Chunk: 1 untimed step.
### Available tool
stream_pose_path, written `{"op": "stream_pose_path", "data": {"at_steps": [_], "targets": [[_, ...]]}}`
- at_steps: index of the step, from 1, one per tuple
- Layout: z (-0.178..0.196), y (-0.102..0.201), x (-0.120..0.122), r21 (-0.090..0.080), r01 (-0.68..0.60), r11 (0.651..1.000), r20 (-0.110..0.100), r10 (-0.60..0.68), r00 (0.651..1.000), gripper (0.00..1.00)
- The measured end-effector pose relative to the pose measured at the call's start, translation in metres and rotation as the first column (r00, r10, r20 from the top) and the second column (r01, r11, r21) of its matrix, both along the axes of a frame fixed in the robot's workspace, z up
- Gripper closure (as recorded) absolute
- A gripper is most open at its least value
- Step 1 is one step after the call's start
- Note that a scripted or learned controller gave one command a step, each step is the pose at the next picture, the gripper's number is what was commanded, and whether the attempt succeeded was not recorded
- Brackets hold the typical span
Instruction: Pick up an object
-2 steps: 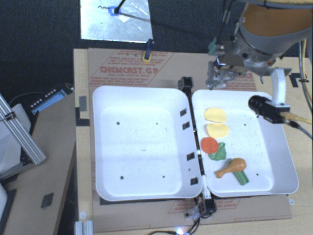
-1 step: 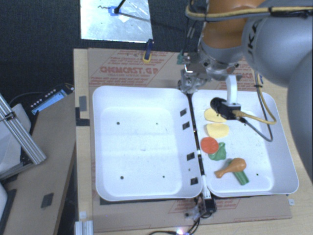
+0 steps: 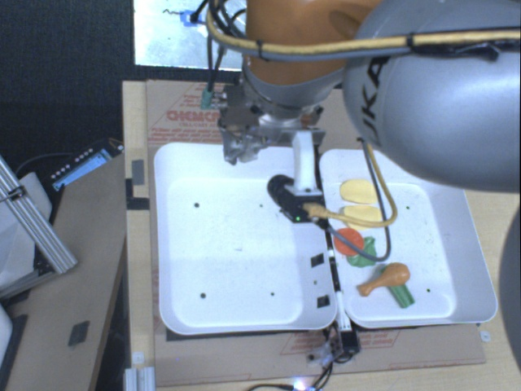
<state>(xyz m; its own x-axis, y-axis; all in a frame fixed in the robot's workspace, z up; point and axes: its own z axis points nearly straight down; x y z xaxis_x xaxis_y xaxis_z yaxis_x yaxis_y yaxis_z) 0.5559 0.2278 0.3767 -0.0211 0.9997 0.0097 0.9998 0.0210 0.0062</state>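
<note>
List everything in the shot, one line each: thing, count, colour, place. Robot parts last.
bins: 2, white, side by side on the bench
banana pieces: 2, pale yellow, right bin, upper part
tomato-like toy: 1, red-orange, right bin, near the divider
green pieces: 2, green, right bin, by the red toy and by the drumstick
drumstick toy: 1, tan-orange, right bin, lower part
arm: 1, grey with orange band, from the right
gripper: 1, grey metal, over left bin's far edge

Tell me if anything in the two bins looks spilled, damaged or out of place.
Nothing stands out. The toy food items, a yellow piece, a drumstick and a red and green piece, lie loose in the right bin. The hand hangs over the left bin's far edge.
</note>
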Motion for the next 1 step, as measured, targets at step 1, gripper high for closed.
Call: {"op": "stream_pose_path", "data": {"at_steps": [1], "targets": [[0.1693, 0.0046, -0.0264, 0.001, 0.013, 1.000, 0.013, -0.013, 1.000, 1.00]]}}
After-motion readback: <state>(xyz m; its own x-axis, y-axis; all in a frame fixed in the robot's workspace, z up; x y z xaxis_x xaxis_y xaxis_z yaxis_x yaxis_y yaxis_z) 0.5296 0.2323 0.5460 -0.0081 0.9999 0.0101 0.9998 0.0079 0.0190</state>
